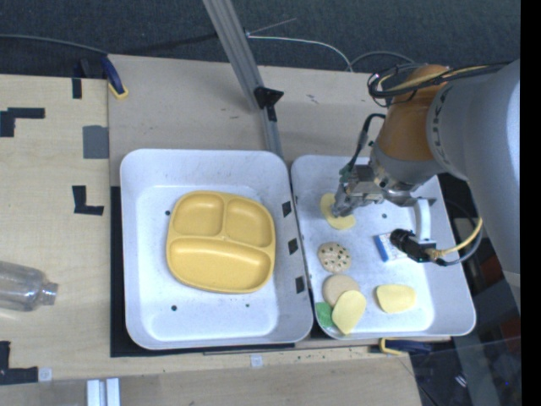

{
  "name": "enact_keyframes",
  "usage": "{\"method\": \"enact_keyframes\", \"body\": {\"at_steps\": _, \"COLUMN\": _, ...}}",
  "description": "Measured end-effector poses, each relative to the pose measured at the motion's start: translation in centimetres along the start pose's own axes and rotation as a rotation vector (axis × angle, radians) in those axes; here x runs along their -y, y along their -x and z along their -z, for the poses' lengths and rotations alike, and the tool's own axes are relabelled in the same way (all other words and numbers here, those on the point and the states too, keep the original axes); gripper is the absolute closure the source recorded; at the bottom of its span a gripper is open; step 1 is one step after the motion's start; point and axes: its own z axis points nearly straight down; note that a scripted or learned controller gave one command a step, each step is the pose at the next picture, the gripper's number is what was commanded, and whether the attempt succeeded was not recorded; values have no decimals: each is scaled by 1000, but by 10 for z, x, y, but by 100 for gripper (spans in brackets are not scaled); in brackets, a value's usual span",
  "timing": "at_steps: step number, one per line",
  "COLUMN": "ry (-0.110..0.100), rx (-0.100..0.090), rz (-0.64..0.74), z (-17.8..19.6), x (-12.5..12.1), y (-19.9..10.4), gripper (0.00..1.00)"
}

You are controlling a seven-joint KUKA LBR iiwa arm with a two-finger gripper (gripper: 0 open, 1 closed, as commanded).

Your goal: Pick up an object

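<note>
My gripper (342, 205) reaches down into the right bin (448, 303) at its upper left part, right over a pale yellow piece (339, 220) that lies on the bin floor. Its tips touch or nearly touch that piece. Below it lie a speckled cookie (334, 256), a tan round piece (338, 286), a yellow-green piece (349, 311) and a yellow lemon-like piece (395, 298). A small blue and white object (383, 248) lies to the right of the cookie.
The left bin (144, 227) holds a yellow divided plate (221, 241). A metal pole (232, 36) slants down to the bins' top edge. A clear bottle (21, 288) lies on the bench at far left. Cables (439, 252) hang by the wrist.
</note>
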Motion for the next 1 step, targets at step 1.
{"method": "enact_keyframes", "body": {"at_steps": 1, "ry": 18, "rx": 1, "rz": 6, "z": 80, "x": -66, "y": -73, "gripper": 100}}
